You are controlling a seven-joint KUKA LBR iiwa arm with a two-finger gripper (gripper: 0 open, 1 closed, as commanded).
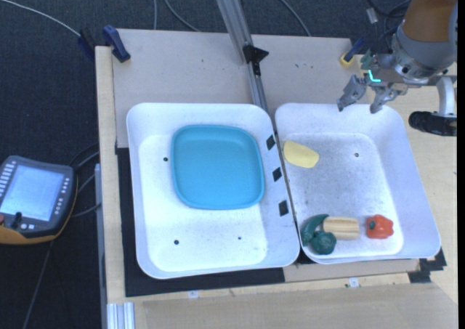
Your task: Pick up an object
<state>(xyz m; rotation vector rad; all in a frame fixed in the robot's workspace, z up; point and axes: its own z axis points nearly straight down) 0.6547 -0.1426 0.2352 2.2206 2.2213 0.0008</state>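
Note:
The right bin [407,153] holds a yellow lemon-like piece [300,154] near its upper left. Along its front edge lie a dark green vegetable [317,234], a tan cylinder [341,227] and a red pepper [378,226]. My gripper [364,99] hangs over the back rim of the right bin, well above and away from these objects. Its two fingers are spread apart with nothing between them.
The left bin [145,175] holds a blue square plate [217,166]. A metal pole [236,22] slants across the bench between the bins. A teach pendant [33,197] lies on the floor at the left. Cables run across the dark carpet behind.

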